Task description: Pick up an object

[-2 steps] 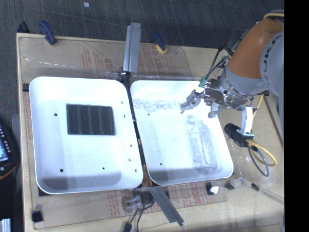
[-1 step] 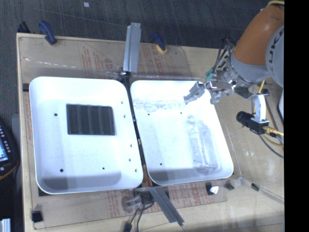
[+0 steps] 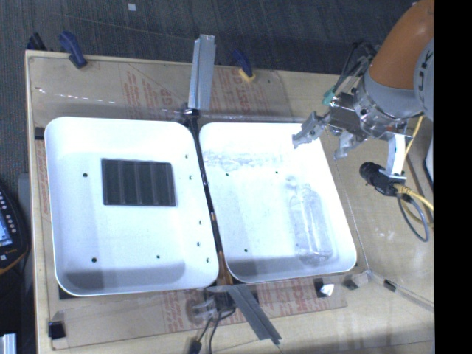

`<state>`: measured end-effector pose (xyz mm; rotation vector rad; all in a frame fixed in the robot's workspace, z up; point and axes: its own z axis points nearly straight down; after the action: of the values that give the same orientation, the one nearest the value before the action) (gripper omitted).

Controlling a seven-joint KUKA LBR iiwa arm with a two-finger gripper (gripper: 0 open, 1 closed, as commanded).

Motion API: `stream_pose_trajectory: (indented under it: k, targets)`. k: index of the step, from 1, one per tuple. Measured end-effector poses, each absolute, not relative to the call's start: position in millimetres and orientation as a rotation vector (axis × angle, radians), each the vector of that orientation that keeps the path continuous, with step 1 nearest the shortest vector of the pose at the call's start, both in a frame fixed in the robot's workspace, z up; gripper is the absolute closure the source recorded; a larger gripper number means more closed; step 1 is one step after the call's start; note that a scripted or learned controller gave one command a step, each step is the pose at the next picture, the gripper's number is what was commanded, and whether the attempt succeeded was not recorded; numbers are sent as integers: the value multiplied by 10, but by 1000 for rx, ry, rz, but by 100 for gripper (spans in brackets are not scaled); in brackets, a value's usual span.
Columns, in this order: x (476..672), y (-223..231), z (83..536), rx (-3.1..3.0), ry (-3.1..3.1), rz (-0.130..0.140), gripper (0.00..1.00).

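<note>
A dark grey ribbed rectangular pad (image 3: 139, 182) lies flat in the left bin (image 3: 66, 139), toward its back. A clear plastic bottle (image 3: 310, 223) lies on its side in the right bin (image 3: 243, 257), near the right wall, hard to make out against the white. My gripper (image 3: 324, 140) hangs over the back right corner of the right bin, above the rim. Its two fingers stand apart, open, with nothing between them. It is well behind the bottle and far to the right of the pad.
A metal bar (image 3: 202, 72) rises at the back between the bins, with blue clamps (image 3: 74, 50) along the bench's rear edge. Cables (image 3: 413, 198) trail on the bench right of the right bin. A bracket (image 3: 251, 316) sits at the front.
</note>
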<state>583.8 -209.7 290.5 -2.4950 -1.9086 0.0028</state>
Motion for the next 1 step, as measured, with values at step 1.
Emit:
stream_pose_trajectory:
  k: [1]
  targets:
    - [5954,-2013,2968,-2287,-2156,1,0]
